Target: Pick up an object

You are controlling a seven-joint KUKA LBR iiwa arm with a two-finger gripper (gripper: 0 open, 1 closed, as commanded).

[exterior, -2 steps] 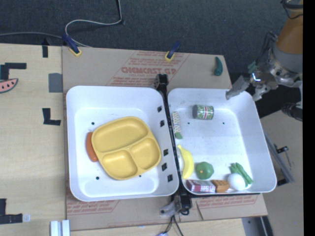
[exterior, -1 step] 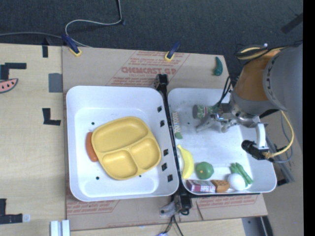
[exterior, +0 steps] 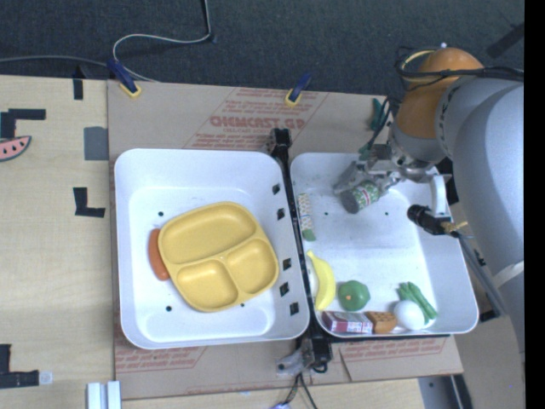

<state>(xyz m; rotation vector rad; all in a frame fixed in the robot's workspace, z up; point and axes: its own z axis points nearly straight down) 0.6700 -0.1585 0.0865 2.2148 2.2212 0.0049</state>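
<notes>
My gripper [exterior: 361, 180] is low over the back of the right bin [exterior: 443, 267], reaching in from the right under the orange wrist band. A small can [exterior: 364, 198] with a red and green label lies right below it, touching or nearly touching the gripper. Whether the can is held cannot be told from this angle. At the bin's front are a yellow banana [exterior: 324, 282], a green ball [exterior: 353, 295], a white ball [exterior: 409, 314], a green pod [exterior: 420, 300] and a dark red packet [exterior: 347, 322].
The left bin [exterior: 136, 194] holds a yellow divided plate [exterior: 219, 254] with an orange-red item [exterior: 157, 256] poking out from under its left side. A narrow labelled strip [exterior: 305, 216] lies along the right bin's left wall. The arm's grey body covers the right side.
</notes>
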